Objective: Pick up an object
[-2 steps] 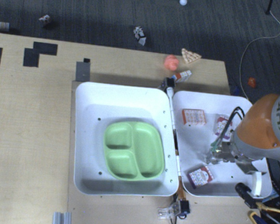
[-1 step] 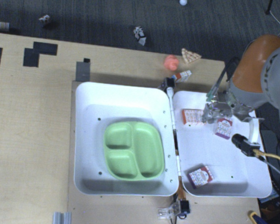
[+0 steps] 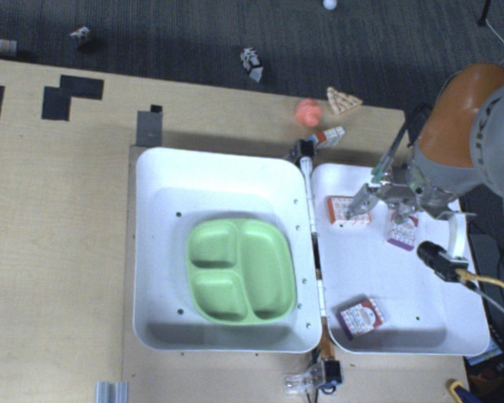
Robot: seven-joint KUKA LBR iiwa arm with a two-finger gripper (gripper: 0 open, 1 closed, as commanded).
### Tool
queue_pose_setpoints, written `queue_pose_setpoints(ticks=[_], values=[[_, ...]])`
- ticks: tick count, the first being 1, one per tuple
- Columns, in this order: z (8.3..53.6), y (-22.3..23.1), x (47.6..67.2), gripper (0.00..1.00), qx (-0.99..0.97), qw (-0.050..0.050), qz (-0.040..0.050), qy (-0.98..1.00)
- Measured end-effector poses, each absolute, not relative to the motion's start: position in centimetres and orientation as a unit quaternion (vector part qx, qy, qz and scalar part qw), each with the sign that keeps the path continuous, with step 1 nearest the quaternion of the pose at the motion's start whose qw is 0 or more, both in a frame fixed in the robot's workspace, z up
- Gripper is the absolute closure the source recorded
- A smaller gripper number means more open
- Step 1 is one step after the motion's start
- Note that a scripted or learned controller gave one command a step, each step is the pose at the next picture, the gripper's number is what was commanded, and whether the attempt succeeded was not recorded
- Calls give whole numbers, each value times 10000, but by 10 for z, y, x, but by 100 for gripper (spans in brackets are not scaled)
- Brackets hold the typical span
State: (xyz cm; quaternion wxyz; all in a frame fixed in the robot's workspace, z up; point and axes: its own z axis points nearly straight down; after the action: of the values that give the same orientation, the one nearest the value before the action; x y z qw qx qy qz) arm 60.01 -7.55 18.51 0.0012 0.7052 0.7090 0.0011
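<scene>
The gripper (image 3: 374,199), finger state indeterminate, hangs over the red-and-white packet (image 3: 348,211) in the right bin (image 3: 449,339) and should centre squarely before closing.

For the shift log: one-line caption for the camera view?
Gripper low in the right bin near small packets; green divided tray sits in the left bin.

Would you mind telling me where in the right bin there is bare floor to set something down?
The right bin has bare floor in its middle, between the small packets near the tool at the far end and the red packet at the near-left corner. The far end is crowded.
</scene>
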Motion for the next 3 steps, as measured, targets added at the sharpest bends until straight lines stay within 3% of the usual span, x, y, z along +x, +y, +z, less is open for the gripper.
queue_pose_setpoints(ticks=[1, 2, 3], values=[[87, -96, 555, 0, 7059, 22, 20, 7083], [99, -96, 557, 100, 7048, 50, 41, 7094], [98, -96, 557, 0, 7048, 49, 40, 7094]])
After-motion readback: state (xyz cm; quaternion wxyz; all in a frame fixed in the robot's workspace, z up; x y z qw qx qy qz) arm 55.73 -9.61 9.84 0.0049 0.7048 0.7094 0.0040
